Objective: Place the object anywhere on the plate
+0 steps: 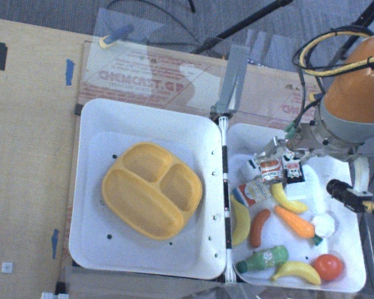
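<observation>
Plate (152,190), yellow and three-sectioned, lies alone at the middle of the left bin (99,124), with bare white floor all round it out to the rim. Toy food crowds the right bin (358,267): two bananas (289,199) (298,271), a carrot (294,222), a tomato (327,267), a green bottle (264,259) and a red sausage (258,228), most nearly touching. The arm (364,80) leans in from the right, its gripper (279,168) low over that bin's upper left part beside the upper banana; how wide it stands cannot be told.
</observation>
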Available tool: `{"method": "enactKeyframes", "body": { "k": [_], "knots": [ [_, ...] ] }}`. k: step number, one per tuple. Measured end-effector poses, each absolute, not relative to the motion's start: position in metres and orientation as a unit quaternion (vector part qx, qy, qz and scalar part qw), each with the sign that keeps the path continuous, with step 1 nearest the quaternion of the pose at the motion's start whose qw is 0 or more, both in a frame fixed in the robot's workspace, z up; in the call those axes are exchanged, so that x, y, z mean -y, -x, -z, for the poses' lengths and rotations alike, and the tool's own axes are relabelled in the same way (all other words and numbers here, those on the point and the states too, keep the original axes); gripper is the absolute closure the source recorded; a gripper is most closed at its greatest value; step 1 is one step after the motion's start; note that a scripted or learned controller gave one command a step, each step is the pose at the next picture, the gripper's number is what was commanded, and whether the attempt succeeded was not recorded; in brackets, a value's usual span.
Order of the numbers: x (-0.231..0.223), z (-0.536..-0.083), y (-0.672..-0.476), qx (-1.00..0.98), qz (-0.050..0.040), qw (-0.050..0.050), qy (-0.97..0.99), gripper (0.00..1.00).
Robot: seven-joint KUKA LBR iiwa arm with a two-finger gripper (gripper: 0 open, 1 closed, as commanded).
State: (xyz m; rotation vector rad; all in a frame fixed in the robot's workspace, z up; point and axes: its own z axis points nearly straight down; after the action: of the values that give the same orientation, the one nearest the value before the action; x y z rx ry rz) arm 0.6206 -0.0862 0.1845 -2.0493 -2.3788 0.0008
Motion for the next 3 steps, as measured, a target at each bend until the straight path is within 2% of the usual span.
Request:
{"method": "enactKeyframes", "body": {
  "k": [1, 2, 3],
  "knots": [
    [0.074, -0.197, -0.607, 0.759, -0.0004, 0.002, 0.651, 1.0],
    [-0.018, -0.185, -0.572, 0.827, -0.0001, 0.001, 0.562, 1.0],
    [-0.072, -0.185, -0.606, 0.883, 0.0012, -0.002, 0.469, 1.0]
  ]
}}
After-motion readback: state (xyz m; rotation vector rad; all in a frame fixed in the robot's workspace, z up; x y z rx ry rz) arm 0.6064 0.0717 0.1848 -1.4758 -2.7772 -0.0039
